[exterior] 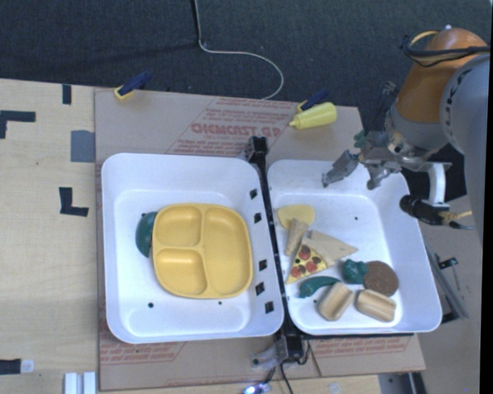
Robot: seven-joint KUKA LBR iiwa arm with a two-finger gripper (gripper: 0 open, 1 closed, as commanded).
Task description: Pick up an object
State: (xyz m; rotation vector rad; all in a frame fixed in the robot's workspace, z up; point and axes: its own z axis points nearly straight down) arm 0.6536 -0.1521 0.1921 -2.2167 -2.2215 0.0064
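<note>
Grey robot arm with its gripper [354,173] above the far edge of the right bin [414,263], fingers spread apart and holding nothing, toy food below including a pizza slice [306,262], yellow divided plate [203,249] in the left bin [120,228]

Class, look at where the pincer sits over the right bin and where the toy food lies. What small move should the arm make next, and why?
Probably shift the pincer toward the near side of the right bin and lower it. It hangs open over the bin's far edge with nothing between its fingers, while the toy food, such as the pizza slice and cookie, lies nearer the camera.
</note>
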